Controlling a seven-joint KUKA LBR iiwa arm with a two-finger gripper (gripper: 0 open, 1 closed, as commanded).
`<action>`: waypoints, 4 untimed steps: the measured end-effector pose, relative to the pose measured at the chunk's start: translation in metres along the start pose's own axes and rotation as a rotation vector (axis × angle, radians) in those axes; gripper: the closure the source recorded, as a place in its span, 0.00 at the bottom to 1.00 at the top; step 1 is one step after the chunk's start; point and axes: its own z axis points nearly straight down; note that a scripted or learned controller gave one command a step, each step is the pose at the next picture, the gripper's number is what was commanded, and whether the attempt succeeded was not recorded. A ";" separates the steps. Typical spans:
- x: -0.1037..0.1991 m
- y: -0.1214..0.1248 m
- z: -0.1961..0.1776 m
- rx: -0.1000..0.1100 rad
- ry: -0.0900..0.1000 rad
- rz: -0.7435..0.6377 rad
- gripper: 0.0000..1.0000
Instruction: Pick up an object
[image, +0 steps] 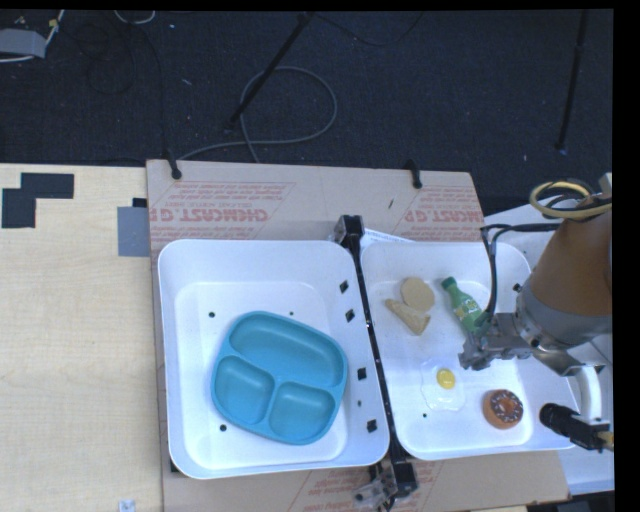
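We found the gripper (478, 358) low in the right bin (400, 425), just right of the fried egg (445, 385); bottle (463, 303) and bread (413, 303) lay farther back, donut (503, 408) nearer; blue tray (279, 377) filled the left bin (190, 300).

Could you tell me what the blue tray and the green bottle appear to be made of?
The blue tray looks like moulded plastic: one even colour, rounded compartments, soft sheen. The green bottle is probably plastic too, a toy by its look, though it is too small to be sure.
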 end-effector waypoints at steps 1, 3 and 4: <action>0.000 -0.003 -0.062 -0.002 0.000 -0.001 1.00; 0.051 -0.007 -0.082 0.005 0.002 -0.002 1.00; 0.105 -0.008 -0.086 0.005 0.002 -0.004 1.00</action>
